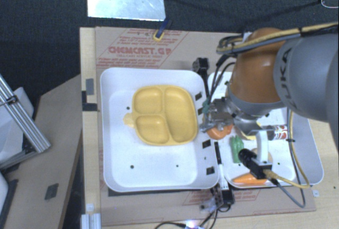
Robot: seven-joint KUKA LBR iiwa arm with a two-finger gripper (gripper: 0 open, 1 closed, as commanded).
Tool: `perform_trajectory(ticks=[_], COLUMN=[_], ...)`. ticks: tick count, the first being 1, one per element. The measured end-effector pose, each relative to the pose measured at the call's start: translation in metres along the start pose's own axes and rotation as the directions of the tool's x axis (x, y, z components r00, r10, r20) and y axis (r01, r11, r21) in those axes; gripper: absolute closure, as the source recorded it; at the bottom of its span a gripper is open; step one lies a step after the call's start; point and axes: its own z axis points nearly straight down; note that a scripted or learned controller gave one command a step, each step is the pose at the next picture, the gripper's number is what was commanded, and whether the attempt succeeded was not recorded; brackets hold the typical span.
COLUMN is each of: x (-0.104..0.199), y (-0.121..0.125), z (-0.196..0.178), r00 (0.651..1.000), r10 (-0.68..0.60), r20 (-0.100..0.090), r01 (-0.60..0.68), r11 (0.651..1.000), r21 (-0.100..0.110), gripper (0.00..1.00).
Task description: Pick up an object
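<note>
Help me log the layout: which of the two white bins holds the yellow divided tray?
The left bin holds the yellow divided tray. The right bin, under the arm, has small items such as an orange piece instead.

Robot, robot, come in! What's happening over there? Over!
Gripper low over right bin, by an orange item. Nothing seen held. Yellow tray in left bin.

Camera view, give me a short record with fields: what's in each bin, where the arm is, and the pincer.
left bin: holds a yellow divided plate, three compartments, lying flat
right bin: holds an orange item, a green item, an orange carrot-like piece near the front rim, and a small bottle
arm: reaches in from the right, over the right bin
pincer: low at the right bin's left edge, above the orange item
grasp: cannot tell
</note>
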Motion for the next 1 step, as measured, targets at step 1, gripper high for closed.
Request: perform_trajectory(ticks=[1], x=[0.0016], y=[-0.0058], z=[-0.0106], r00=[1.000], r10=[0.000], r20=[0.000], r01=[0.000], r11=[1.000], r21=[-0.002], gripper=[1.00])
